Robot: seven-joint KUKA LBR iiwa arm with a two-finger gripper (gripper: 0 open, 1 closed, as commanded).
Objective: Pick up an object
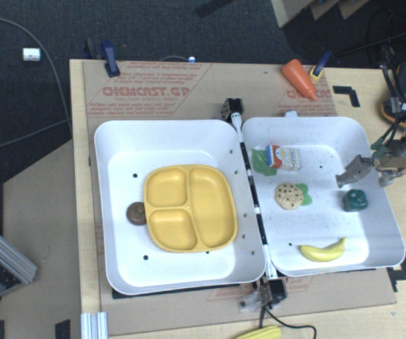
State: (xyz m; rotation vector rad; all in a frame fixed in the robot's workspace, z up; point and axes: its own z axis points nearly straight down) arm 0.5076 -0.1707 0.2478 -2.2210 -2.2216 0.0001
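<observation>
The hand reaches in from the right edge over the right bin, its grey tip hanging above the bin's right side; whether it is open or closed cannot be told from this slant, and nothing is seen in its grip; just below and beside the tip lies a small dark green object on the bin floor, near the right wall; to its left, toward the middle of the bin, sits a round cookie-like piece with a green bit against it; above that, near the bin's back, lies a small packet in green, white and red; along the front of the bin a yellow banana lies on its side, well apart from the green object; across the divider, the left bin holds a yellow divided plate with three compartments, and a brown disc touches or tucks under its left edge; on the worktop behind the right bin lies an orange carrot-shaped object; a blue clamp grips the worktop's back left edge.
</observation>
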